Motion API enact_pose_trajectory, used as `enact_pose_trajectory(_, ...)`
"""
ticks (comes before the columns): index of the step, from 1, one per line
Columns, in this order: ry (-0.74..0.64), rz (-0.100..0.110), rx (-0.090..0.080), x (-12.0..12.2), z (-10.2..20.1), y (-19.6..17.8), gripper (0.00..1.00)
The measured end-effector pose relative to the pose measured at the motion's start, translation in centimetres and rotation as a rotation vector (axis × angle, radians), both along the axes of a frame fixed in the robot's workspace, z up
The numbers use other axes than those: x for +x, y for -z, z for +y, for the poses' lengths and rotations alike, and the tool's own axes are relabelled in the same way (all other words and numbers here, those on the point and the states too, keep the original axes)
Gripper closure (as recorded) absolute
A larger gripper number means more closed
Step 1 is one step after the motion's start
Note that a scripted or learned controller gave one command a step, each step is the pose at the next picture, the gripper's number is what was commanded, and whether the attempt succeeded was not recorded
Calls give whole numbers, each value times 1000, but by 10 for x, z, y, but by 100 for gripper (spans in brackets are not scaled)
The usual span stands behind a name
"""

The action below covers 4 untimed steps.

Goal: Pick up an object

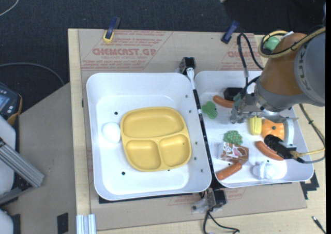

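Currently: two-finger gripper (239,116) low in right shallow white bin (207,85); open/shut cannot tell, nothing seen betw. it. Just beside: green broccoli piece (232,136), yellow corn piece (255,125), green leafy toy (209,109). Left white bin (98,93): yellow three-compartment plastic tray (154,137), white egg (110,132) touching its left edge.

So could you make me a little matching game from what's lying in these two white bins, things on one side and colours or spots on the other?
Things:
1. divided plastic plate
2. small round ball
3. broccoli-shaped toy
4. sausage-shaped toy nearest the right bin's front edge

Descriptions:
A. green, in the right bin
B. yellow, middle of the left bin
C. orange-red, lying at a slant
D. white, touching the plate's left side

Pairs: 1-B, 2-D, 3-A, 4-C
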State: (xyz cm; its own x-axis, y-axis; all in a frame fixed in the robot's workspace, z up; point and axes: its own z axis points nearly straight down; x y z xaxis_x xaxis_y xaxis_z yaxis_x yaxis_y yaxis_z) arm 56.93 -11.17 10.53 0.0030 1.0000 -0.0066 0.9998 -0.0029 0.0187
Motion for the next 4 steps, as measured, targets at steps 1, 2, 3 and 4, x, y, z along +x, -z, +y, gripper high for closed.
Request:
enact_pose_trajectory(1,-2,13,5,3,-10,-58,100)
enact_pose_trajectory(2,-4,10,4,4,-11,-123,100)
enact_pose_trajectory(3,-3,15,6,5,-11,-120,100)
enact_pose_trajectory(4,-8,14,6,45,18,-110,100)
